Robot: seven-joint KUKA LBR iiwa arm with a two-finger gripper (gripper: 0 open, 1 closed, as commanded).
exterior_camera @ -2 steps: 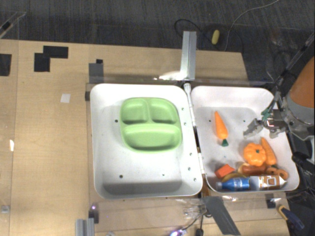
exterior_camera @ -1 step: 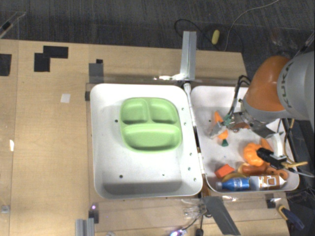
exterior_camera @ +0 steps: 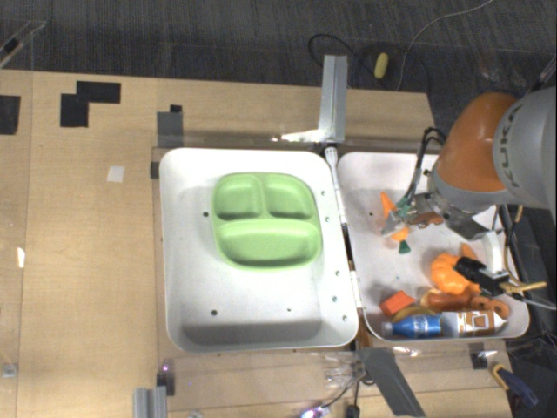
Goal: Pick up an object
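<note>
Surface (exterior_camera: 78,259): light wood, bearing two shallow white bins side by side.

Left bin (exterior_camera: 187,312): holds one green divided tray (exterior_camera: 264,219), three compartments, lying flat near the bin's middle, slightly toward the far wall.

Right bin (exterior_camera: 365,259): holds several small items. Orange carrot-shaped piece (exterior_camera: 385,204) near the far left of the bin. Small orange-and-teal piece (exterior_camera: 401,239) just below it. Orange crumpled object (exterior_camera: 448,273) toward the right. Red-orange block (exterior_camera: 397,303) near the front wall. Blue bottle (exterior_camera: 416,326) lying on its side along the front wall, with a brown-and-white labelled container (exterior_camera: 477,322) just beside it to the right.

Arm (exterior_camera: 487,146): grey with orange band, reaching in from the right over the right bin.

Gripper (exterior_camera: 409,214): low over the right bin, beside the carrot-shaped piece and the orange-and-teal piece. Whether the jaws are apart or together cannot be told; no item is seen between them.
</note>
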